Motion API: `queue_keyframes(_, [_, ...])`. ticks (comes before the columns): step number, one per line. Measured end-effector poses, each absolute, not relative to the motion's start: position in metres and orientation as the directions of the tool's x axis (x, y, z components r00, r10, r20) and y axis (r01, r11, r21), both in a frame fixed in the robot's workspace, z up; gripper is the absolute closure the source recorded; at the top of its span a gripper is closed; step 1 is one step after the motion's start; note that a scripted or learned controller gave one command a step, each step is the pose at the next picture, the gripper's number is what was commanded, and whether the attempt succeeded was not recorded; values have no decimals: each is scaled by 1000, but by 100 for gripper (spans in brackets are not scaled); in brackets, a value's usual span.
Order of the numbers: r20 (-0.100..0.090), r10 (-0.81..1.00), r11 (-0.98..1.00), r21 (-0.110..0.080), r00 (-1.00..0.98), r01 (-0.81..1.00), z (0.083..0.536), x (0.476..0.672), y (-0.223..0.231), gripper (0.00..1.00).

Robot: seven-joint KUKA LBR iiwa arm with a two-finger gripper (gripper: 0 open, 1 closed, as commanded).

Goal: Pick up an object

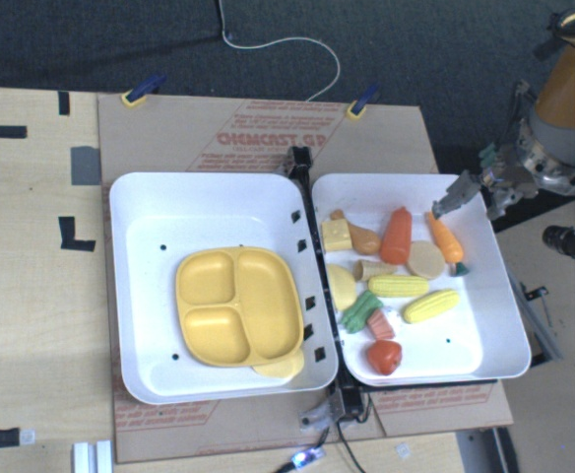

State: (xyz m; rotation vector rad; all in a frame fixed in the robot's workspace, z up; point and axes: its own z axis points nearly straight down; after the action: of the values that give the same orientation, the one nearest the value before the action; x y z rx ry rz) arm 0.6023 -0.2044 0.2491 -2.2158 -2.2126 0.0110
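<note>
Jaws state I cannot tell; gripper (457, 197) hovers near the orange carrot (444, 238) in the right bin (499, 353); it should descend straight and centre on it

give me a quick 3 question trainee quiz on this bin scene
1. True or false: the yellow divided plastic plate lies in the left white bin.
2. Which toy lies nearest the gripper? A. the small orange plastic carrot B. the red plastic tomato C. the yellow plastic corn cob
3. Fill in: the toy food lies in the ___ white bin.

Key: 1 true; 2 A; 3 right
</note>
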Motion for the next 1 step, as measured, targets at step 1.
queue_keyframes(1, [0,1000,1,-3,-1,1000,255,604,-204,0])
